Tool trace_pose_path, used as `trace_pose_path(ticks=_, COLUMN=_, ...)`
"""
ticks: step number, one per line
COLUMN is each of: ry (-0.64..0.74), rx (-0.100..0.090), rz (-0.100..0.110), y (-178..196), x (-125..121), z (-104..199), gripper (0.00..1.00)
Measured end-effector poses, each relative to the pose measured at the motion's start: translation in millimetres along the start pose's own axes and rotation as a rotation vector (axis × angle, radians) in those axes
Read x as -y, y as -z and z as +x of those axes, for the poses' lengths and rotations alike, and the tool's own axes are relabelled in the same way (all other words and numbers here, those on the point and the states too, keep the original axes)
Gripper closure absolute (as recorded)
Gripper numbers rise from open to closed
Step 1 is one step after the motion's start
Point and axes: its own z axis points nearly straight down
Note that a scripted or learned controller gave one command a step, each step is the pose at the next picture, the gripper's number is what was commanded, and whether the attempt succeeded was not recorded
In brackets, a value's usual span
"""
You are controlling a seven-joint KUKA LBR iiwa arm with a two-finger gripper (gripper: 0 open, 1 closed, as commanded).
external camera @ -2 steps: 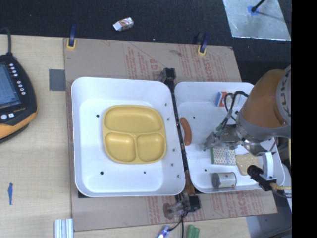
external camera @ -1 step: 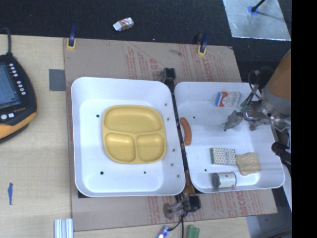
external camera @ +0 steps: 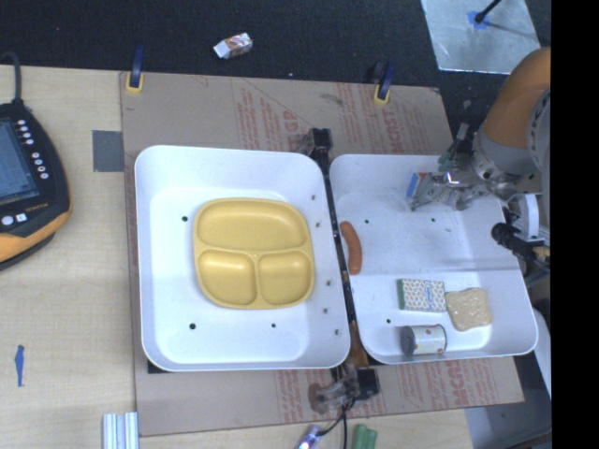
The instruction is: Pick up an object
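My gripper (external camera: 439, 198) hangs over the far part of the right bin (external camera: 487, 344), below the grey arm with its orange band (external camera: 520, 101). Its two fingers stand apart, open, with bare white bin floor between them. A small blue piece (external camera: 413, 185) shows beside the left finger; I cannot tell whether it is a loose object. Nearer the front of this bin lie a brown sausage (external camera: 351, 247) by the left wall, a green-and-white patterned packet (external camera: 422, 294), a beige toast-like slice (external camera: 468, 308) and a small grey can (external camera: 423, 340) on its side.
The left bin (external camera: 159, 335) holds a yellow divided plate (external camera: 253, 252). A clamp (external camera: 319, 141) sits where the bins meet at the back. An orange-edged teach pendant (external camera: 23, 183) lies at the far left. A crumpled wrapper (external camera: 233, 45) lies on the dark floor beyond the bench.
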Motion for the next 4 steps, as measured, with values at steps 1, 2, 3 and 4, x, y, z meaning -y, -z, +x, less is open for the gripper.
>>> trace_pose_path(ticks=1, ry=0.0, rx=-0.001, rz=0.0, y=0.9, x=-3.0, z=41.0, gripper=0.0)
trace_pose_path(ticks=2, ry=0.0, rx=-0.001, rz=0.002, y=0.8, x=-2.7, z=43.8, gripper=0.0)
trace_pose_path(ticks=3, ry=-0.001, rx=0.001, rz=-0.002, y=1.2, x=-3.3, z=34.3, gripper=0.0)
trace_pose_path(ticks=4, ry=-0.001, rx=-0.001, rz=0.0, y=13.2, x=-3.1, z=64.9, gripper=0.0)
